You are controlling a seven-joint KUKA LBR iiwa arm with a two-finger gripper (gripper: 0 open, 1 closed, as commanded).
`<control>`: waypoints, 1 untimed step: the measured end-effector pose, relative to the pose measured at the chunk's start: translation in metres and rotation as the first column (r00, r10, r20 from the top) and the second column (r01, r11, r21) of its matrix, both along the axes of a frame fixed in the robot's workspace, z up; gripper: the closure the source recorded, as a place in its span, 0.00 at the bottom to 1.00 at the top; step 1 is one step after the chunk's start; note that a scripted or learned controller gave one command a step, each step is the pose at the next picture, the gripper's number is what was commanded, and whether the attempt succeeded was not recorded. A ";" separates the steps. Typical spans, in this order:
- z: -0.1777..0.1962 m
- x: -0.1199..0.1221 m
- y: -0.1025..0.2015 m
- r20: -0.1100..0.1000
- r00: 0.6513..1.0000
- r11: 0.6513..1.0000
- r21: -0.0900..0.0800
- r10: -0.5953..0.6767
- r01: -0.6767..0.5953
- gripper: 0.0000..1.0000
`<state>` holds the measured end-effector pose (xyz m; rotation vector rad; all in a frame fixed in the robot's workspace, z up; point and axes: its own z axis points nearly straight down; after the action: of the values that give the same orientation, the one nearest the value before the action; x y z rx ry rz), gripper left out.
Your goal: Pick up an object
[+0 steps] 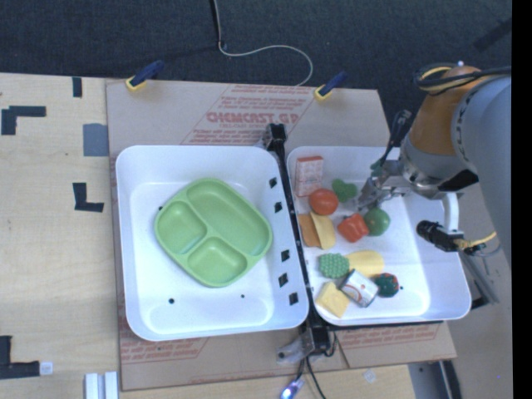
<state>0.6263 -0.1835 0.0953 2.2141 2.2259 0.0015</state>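
Descending on crowded right white plastic bin [440, 302]: centre claw [371, 191] over small green round toy [378, 220], clear of red tomato-like toy [353, 228]. Claw spread or pressed together: cannot tell.

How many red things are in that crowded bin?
2 plainly red: a tomato-like ball near the bin's left side, and a red piece just below the gripper. Others may be hidden.
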 end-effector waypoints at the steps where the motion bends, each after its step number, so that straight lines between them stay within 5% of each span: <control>1: 0.064 -0.001 0.001 0.004 1.000 1.000 -0.001 -0.003 0.003 1.00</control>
<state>0.6254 -0.1822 0.1588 2.2157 2.2199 0.0044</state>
